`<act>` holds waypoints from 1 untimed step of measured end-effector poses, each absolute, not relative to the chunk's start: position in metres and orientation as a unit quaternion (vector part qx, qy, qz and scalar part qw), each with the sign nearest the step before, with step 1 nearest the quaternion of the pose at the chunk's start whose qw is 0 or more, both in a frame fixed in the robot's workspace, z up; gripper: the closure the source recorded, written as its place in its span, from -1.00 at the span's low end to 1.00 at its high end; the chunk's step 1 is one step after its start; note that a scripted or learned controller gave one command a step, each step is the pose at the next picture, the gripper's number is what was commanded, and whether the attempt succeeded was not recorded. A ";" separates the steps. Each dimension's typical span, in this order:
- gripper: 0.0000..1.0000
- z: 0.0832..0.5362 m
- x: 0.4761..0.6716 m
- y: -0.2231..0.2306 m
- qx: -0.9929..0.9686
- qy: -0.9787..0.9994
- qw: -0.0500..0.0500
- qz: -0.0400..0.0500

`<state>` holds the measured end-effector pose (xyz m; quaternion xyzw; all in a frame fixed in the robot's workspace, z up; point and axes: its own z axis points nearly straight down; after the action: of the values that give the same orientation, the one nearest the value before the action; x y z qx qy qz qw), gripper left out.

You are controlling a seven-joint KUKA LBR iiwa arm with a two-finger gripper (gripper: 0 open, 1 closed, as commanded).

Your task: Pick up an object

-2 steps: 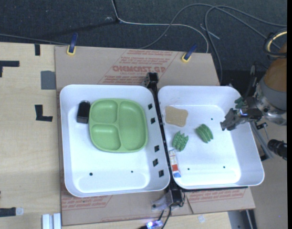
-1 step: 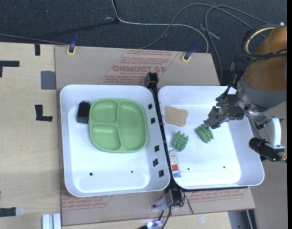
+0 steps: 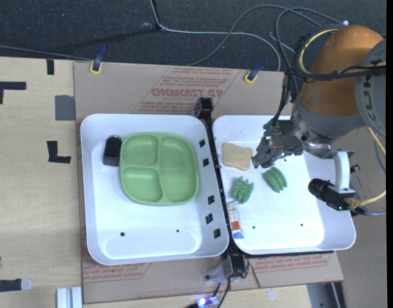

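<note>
The arm (image 3: 341, 76) came in from the right and bent down over the right bin (image 3: 312, 233); its orange band sat high above the wrist, and the grey wrist below it pointed down and to the left; the gripper (image 3: 264, 156) hung low at the upper middle of that bin, its dark fingers reaching toward the bin's left side; whether the jaws were open or closed I could not tell, since the dark parts ran together, and nothing could be seen held between them; a tan sponge-like block (image 3: 236, 156) lay just left of the gripper, near the wall between the bins, close to the fingers though I could not tell if they touched; a small green ridged toy (image 3: 275, 179) lay just below the gripper, tilted on the white floor; a second green spiky toy (image 3: 243, 189) lay left of it and below the tan block, apart from both; a narrow tube with red and blue marks (image 3: 234, 222) lay along the left wall of the right bin, lower down; in the left bin (image 3: 97, 230) a green divided plate (image 3: 160, 168) rested flat near the middle, and a small black box (image 3: 112, 151) lay touching or just beside its left rim; cables (image 3: 248, 24) ran over the dark floor behind the bench
</note>
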<state>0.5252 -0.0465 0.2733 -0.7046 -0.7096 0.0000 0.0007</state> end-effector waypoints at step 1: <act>1.00 0.259 0.528 -0.003 -0.705 -0.709 0.001 0.001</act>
<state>0.5285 -0.0029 0.2592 -0.7054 -0.7088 0.0011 0.0012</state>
